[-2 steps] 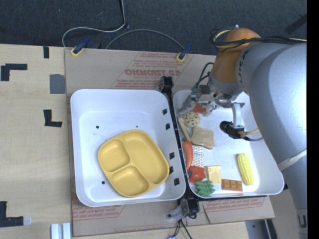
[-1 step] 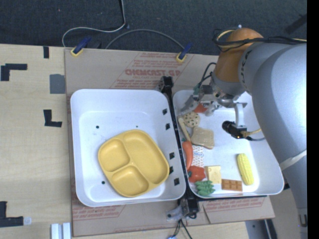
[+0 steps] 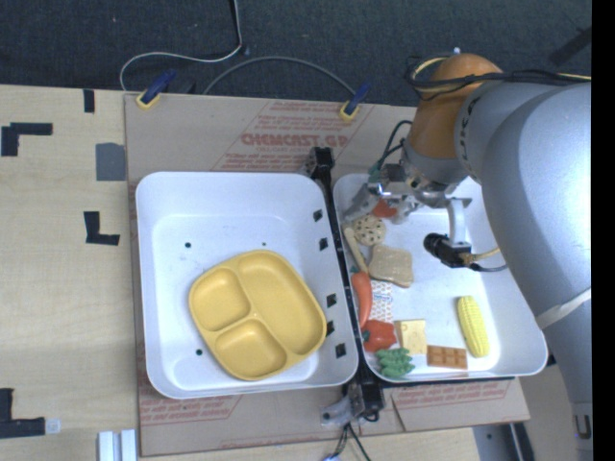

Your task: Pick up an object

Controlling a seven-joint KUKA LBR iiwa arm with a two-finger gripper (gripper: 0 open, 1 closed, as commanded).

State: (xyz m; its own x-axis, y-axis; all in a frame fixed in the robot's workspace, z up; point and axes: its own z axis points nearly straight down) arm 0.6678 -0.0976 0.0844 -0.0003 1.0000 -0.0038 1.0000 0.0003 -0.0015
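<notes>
The claw point(image 3: 382, 198) hangs low in the upper left part of the right bin point(image 3: 500, 286), right of centre in the frame. How far it is open I cannot tell, and I see nothing held in it.

The nearest thing to pick is the round speckled cookie point(image 3: 365, 230), just below the claw and a little to the left. Below it, near, lies the slice of bread point(image 3: 392, 265), flat, pale brown, rough-looking. The orange carrot point(image 3: 362, 296) lies further down along the bin's left wall, with its long axis running up and down the frame.

The yellow corn point(image 3: 470, 325) is well apart, at lower right. The left bin point(image 3: 163, 200) carries a smooth yellow divided plate point(image 3: 256, 313).
</notes>
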